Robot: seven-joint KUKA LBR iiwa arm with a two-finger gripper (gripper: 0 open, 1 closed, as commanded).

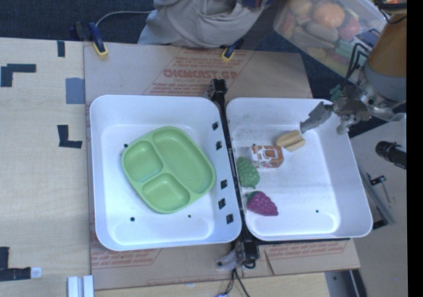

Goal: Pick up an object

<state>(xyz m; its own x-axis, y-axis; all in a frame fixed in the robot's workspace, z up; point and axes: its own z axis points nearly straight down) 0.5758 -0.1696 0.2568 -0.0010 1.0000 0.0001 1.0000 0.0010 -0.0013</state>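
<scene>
Claw [324, 117] hangs released, gripping nothing, over the right bin [344, 176]. Just below-left lies a tan block [290, 139] (likely target); carton [268, 155], green lump [248, 172] and grapes [262, 204] lie farther, spaced for separate grasps.

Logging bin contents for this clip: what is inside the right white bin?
The right white bin holds a tan block, a small orange-and-white packet, a green leafy toy and purple toy grapes. Nothing visibly covers them.
</scene>
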